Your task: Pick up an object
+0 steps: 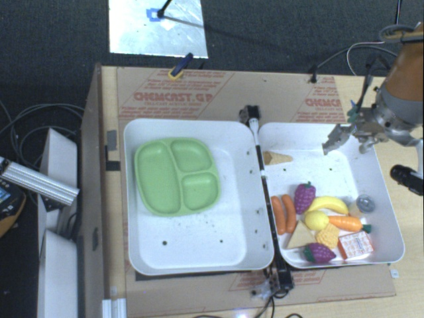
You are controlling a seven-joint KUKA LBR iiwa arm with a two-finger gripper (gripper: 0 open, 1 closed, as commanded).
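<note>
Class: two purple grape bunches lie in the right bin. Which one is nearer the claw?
The upper grape bunch, above the banana. The other grape bunch lies at the bin's front edge, farther from the claw.

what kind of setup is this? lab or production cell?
Most likely a research lab bench, not production. Two white bins sit on a cardboard sheet, the right one holding toy food like a plastic banana, and loose cables trail over the dark floor beside the arm's gripper.
</note>
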